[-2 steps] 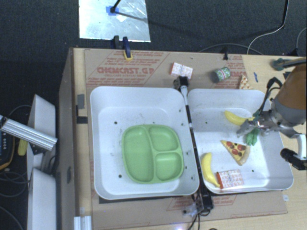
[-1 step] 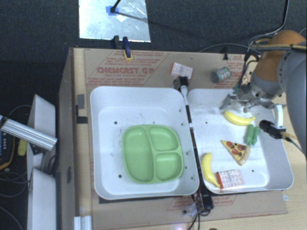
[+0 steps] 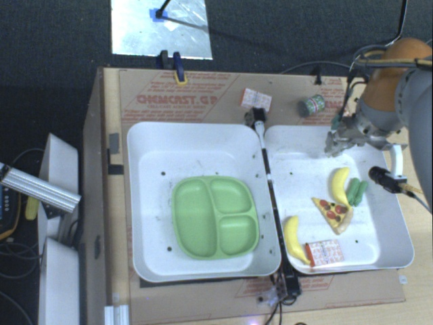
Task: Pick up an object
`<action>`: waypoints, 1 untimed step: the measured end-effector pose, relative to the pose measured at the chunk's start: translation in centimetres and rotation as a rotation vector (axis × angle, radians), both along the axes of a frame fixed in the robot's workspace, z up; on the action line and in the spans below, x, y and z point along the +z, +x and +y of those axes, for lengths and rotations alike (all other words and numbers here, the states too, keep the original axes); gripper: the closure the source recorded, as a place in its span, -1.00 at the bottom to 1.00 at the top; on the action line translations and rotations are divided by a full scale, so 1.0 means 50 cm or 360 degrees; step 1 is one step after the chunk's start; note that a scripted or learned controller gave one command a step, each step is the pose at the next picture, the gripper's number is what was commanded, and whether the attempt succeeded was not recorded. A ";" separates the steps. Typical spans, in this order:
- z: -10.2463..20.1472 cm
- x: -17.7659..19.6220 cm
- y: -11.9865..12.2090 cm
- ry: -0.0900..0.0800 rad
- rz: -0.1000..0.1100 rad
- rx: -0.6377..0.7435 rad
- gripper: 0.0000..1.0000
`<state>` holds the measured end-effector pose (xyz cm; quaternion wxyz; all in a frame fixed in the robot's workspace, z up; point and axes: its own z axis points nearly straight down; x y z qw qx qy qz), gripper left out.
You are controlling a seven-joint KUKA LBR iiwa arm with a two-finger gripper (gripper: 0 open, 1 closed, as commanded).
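Note:
In the right bin (image 3: pixel 298 156) lie a yellow banana (image 3: pixel 337 182) with a green pod-shaped toy (image 3: pixel 356 191) beside it, a pizza slice (image 3: pixel 333 212), a second banana (image 3: pixel 292 237) and a red-and-white box (image 3: pixel 325 252) near the front wall. My gripper (image 3: pixel 334 145) hangs over the bin's far right part, above and behind the first banana, apart from it. Nothing shows between its fingertips.
The left bin (image 3: pixel 152 154) holds a green divided plate (image 3: pixel 216 216). On the cardboard behind the bins lie a small grey-green can (image 3: pixel 313 104) and a printed card (image 3: pixel 256 99). A black divider strip (image 3: pixel 265 164) runs between the bins.

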<state>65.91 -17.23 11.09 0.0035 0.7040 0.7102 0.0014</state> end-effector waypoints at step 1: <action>0.000 -0.001 0.000 0.0000 0.0001 0.0000 -1.00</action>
